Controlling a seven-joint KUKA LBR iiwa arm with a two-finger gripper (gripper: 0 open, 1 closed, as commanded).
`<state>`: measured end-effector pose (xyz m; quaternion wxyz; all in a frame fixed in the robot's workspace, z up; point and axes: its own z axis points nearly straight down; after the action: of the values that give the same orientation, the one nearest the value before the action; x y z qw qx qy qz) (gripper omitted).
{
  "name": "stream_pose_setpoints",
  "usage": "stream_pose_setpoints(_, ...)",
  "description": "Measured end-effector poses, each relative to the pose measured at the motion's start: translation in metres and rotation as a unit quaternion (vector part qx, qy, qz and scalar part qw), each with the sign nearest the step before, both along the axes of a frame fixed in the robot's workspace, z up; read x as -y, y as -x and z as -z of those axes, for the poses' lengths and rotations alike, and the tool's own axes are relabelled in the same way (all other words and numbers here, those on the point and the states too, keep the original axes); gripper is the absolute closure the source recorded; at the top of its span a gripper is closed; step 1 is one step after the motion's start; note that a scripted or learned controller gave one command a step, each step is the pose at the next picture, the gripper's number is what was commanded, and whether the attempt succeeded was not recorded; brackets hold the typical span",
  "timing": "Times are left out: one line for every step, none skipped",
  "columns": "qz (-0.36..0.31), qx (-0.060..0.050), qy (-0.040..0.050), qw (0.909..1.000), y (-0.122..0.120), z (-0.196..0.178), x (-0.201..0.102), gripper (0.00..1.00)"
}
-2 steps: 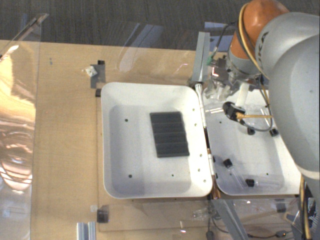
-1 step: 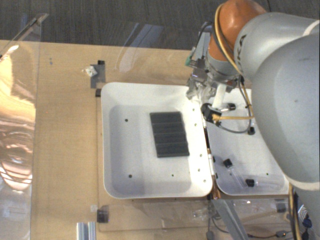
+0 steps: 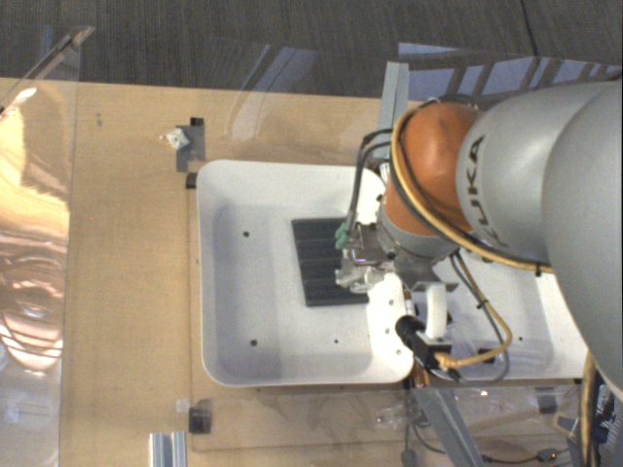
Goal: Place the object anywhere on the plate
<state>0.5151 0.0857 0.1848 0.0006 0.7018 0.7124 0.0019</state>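
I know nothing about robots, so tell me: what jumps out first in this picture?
The big grey arm with its orange band dominates the right side, reaching down over a shallow white bin. Under its gripper lies a dark ribbed plate on the bin's floor, near the bin's right side. The bin rests on a pale wooden bench.

Wooden bench [image 3: 117, 261] under 2 white bins [image 3: 234, 261]
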Motion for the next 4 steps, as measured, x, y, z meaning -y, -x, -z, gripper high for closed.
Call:
stream_pose_setpoints(-0.144,0.001,0.0004,0.9895,-0.022,-0.012,-0.067,1.00)
stream_pose_setpoints(-0.295,0.001,0.0007,0.9555,-0.027,0.035,-0.142,1.00)
stream_pose_setpoints(-0.505,0.003,0.0016,0.8634,0.014,0.004,-0.127,1.00)
stream_pose_setpoints(-0.642,0.004,0.0029,0.7665,-0.090,-0.064,-0.150,1.00)
